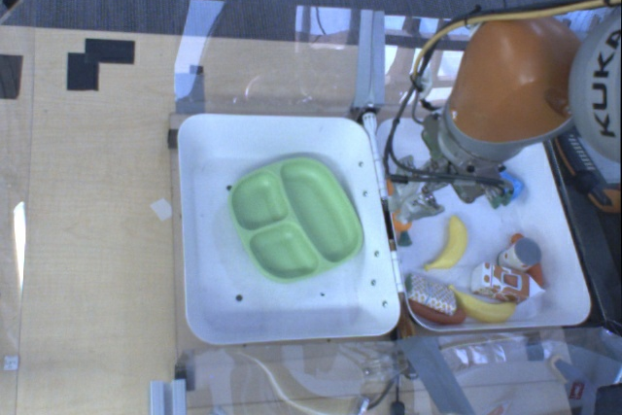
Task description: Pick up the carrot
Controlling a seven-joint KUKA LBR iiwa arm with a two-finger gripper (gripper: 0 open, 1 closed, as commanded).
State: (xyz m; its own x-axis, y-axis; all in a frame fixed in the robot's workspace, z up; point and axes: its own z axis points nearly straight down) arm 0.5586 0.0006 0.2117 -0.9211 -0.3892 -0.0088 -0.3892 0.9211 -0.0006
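Arm (pixel 505 83): the grey KUKA arm with the orange band is reaching in from the right and hanging over the far part of the right bin, covering much of it.
Gripper (pixel 420 205): it is pointing down near the left wall of the right bin, just above a small orange piece; whether its jaws are apart or together cannot be told, since the wrist is hiding them.
Carrot (pixel 401 230): a small orange piece, apparently the carrot, is lying on the floor of the right bin against its left wall, just near-side of the gripper; whether the two are touching cannot be told.
Right bin (pixel 569 292): it is sitting to the right of the left bin, their walls touching.
Bananas: one yellow banana (pixel 449 244) is lying in the middle of the right bin, and a second banana (pixel 483 307) is lying at its near edge.
Other items: a blue and green object (pixel 505 190) is peeking out under the arm, and a white and orange toy (pixel 507 273) is lying right of the bananas.
Left bin (pixel 204 306): it is holding a green divided plate (pixel 294 218) at its centre.
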